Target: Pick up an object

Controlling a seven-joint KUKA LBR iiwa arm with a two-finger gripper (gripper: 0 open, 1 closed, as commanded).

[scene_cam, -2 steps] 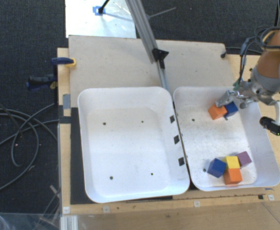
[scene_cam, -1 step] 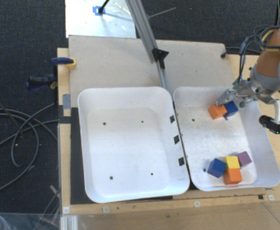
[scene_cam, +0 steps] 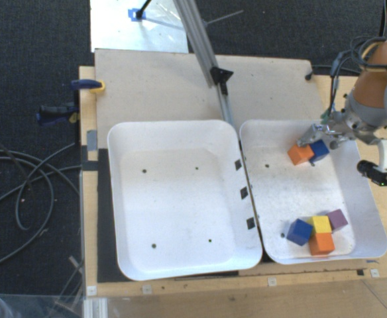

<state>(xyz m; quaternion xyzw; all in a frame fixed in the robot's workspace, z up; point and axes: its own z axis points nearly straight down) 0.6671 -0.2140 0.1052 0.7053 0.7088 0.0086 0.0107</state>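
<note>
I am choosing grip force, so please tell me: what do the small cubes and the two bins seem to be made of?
The cubes, such as the yellow cube and the purple cube, look like painted wood or hard plastic: matte flat faces, sharp edges. I cannot tell which. The left bin and right bin look like thin moulded white plastic, with rounded rims and a slight sheen.

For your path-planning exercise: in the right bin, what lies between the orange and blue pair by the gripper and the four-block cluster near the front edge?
Bare speckled bin floor, seen in the camera view, separates the orange block and blue block from the cluster.
</note>
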